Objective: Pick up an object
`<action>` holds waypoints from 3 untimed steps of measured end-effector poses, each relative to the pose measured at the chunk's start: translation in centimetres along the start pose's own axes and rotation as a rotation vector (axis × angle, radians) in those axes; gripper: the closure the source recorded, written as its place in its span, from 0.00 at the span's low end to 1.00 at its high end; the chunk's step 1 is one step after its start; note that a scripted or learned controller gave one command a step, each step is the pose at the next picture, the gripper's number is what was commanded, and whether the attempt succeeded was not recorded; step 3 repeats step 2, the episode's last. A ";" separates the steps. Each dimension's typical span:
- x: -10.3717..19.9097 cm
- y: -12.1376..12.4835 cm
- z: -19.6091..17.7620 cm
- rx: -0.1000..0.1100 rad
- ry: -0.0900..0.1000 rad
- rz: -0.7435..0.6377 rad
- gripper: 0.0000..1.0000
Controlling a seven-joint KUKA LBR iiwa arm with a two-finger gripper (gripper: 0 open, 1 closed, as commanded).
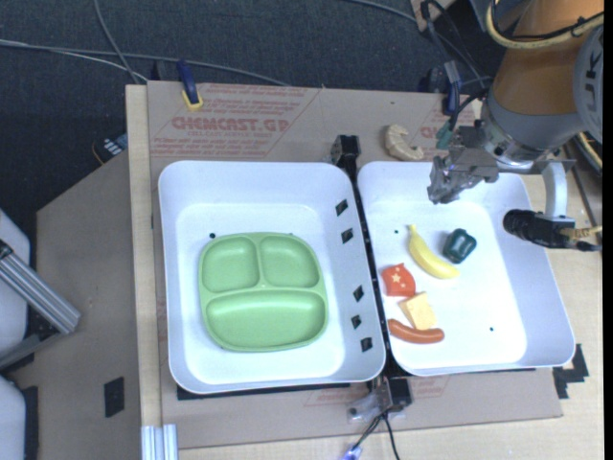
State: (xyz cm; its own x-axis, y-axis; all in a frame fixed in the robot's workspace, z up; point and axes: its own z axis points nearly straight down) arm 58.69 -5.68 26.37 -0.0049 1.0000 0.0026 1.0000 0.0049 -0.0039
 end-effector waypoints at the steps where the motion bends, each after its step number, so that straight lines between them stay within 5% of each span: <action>1: 4.9 0.5 1.8 0.000 0.000 -0.001 1.00; 2: 10.7 1.7 3.3 -0.002 0.000 -0.001 1.00; 3: 10.7 1.7 3.3 -0.002 0.000 -0.001 1.00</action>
